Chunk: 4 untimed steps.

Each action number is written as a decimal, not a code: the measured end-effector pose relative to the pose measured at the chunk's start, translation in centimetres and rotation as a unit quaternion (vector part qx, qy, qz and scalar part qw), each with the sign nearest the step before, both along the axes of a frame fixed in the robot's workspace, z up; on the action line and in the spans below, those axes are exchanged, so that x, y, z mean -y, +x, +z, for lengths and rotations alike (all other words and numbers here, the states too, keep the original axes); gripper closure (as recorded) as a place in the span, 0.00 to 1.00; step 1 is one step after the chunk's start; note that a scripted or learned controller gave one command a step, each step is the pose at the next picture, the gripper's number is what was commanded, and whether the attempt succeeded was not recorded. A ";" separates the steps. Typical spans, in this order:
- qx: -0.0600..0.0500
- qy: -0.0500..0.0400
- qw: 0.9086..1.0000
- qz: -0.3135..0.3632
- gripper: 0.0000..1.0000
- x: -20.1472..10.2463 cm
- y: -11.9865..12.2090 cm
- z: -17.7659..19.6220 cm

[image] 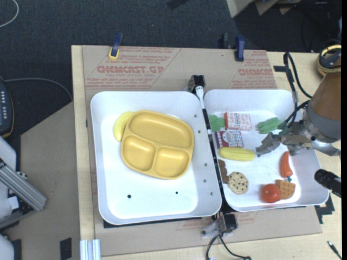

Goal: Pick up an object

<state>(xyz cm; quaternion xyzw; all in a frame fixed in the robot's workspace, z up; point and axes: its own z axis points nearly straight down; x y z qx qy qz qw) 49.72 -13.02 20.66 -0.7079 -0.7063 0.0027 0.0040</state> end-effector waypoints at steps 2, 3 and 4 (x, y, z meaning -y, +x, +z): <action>0.001 0.001 1.000 0.001 0.00 -0.9 -0.1 -5.6; 0.001 0.001 1.000 0.001 0.00 -1.0 0.5 -11.7; 0.003 0.000 1.000 0.001 0.00 -1.1 0.5 -12.3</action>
